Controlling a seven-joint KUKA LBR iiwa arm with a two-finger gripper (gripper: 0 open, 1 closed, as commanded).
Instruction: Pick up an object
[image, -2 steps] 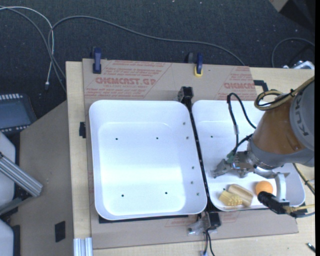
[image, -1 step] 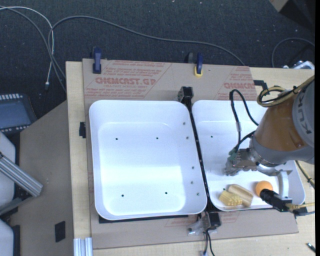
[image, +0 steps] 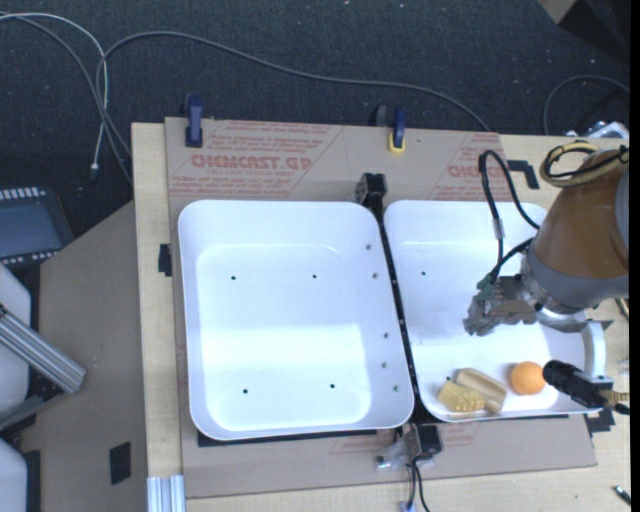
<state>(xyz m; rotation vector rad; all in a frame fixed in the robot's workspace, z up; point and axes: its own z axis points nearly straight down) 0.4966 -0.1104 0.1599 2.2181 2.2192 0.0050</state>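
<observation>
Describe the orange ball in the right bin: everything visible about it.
The orange ball is small, round and plain orange, smooth-looking with a soft shine on top. It rests on the floor of the right bin, near the bin's front edge. A tan, ridged object lies just to its left, close but apart. The gripper is above the bin floor farther back, not touching the ball. A black part of the arm sits right beside it.

Arm (image: 585, 245) cut off at right edge, end effector (image: 492, 312) blurred
</observation>
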